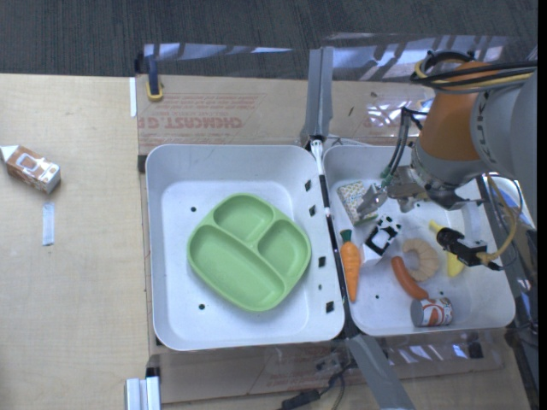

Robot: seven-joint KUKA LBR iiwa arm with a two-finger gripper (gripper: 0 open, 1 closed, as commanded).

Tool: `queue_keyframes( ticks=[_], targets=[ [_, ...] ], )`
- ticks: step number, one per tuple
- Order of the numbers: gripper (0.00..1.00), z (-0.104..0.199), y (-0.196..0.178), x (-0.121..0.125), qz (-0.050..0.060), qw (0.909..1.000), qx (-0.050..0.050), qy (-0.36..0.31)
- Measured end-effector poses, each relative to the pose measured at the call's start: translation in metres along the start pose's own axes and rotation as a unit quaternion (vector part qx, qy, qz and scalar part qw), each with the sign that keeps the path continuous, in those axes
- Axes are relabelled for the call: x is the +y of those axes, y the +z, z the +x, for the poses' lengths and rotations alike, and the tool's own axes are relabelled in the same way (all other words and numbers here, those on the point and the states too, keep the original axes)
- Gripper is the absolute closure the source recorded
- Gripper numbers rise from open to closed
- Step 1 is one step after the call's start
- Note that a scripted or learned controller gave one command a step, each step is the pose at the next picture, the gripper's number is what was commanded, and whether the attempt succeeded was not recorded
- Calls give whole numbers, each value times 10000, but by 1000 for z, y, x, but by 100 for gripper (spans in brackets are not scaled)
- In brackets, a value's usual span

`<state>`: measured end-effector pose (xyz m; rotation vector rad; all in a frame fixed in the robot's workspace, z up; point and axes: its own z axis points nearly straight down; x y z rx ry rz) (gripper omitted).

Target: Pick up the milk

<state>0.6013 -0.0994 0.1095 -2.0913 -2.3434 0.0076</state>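
We see the gripper (pixel 373 202) low in the right white plastic bin (pixel 487 306), near its upper left corner, at the end of the grey arm with its orange band (pixel 449 131) reaching in from the right. How far the gripper is spread we cannot tell, and we see nothing clearly held by it. Just left of it lies a small speckled, pale square packet (pixel 351 197). Just below it sits the small black-and-white milk carton (pixel 384 235), lying tilted on the bin floor, close to the gripper but apart from it as far as we can judge. To the left of the carton, along the bin's left wall, lies an orange toy carrot with a green top (pixel 350 266). To the right of the carton rests a tan ring-shaped doughnut (pixel 420 259), with a red-orange sausage (pixel 408 278) touching its lower left side. Below these lies a small silver can with a red label (pixel 432 312) on its side. In the left white bin (pixel 171 314) sits a light green divided plastic plate (pixel 249 251). Far left on the wooden table (pixel 68 314) lies a small orange-and-white carton (pixel 32 169).
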Motion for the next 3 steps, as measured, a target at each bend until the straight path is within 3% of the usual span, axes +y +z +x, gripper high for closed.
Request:
queue_keyframes(
  ticks=[1,2,3],
  targets=[
    [0,-13,16,-86,-29,9992,18,-400],
    [100,-14,7,-86,-30,9993,15,-381],
    [100,41,-81,-47,-11,10000,8,53]
  ],
)
